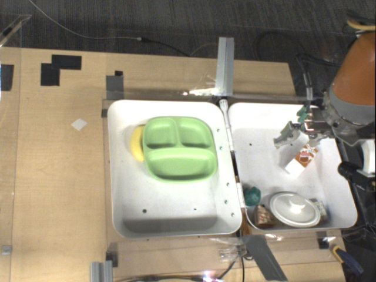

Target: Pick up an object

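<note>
**Claw poised over the right bin, nothing lifted yet**

Starting at the bottom of the frame, the lower edge of the right bin (346, 219) holds a small cluster: a white round lid-like dish (294, 209), a brownish packet (264, 217) tucked to its left, and a teal lump (252, 195) just above that, hard against the wall between the bins. Over at lower left, the left bin (126, 216) has a bare stretch of floor.

Moving up to mid-frame, a green divided tray (178, 147) sits in the left bin, with a yellow thing (136, 143) peeking out from under its left rim. In the right bin, at about the same height, a small white-and-red packet (300, 158) lies tilted on the white floor.

Just above that packet hangs the claw (296, 133), reaching in from the right edge of the frame under the arm's orange band (356, 69). Whether its fingers are apart or together I cannot tell; the metal bits blur together from here. Nothing sits visibly between them.

To my eye this is the approach step: the claw is lined up near the packet, which looks like the likeliest target. The next move calls for a straight descent and a closing squeeze squarely across the packet, which lies flat and tilted, so it may slip away.

Beyond the bins, the wooden tabletop (59, 157) runs to the upper left.
</note>
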You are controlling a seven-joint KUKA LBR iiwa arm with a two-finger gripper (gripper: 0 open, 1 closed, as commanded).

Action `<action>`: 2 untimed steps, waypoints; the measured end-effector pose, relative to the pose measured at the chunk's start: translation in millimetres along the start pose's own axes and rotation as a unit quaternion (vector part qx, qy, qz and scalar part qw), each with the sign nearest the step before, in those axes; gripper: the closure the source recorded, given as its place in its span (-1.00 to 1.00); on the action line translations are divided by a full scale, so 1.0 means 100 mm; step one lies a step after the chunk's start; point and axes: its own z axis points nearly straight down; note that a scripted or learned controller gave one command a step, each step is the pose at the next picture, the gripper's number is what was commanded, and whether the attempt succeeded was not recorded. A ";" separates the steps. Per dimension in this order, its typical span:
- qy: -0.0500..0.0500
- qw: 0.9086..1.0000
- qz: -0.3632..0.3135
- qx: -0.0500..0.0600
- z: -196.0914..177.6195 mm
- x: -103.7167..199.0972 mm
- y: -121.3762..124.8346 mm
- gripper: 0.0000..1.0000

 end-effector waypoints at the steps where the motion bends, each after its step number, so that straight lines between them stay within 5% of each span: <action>1: 0.000 1.000 0.007 0.002 0.79 -0.52 0.17 -1.00; 2: 0.000 0.997 0.079 0.001 0.52 -0.63 -0.01 -1.00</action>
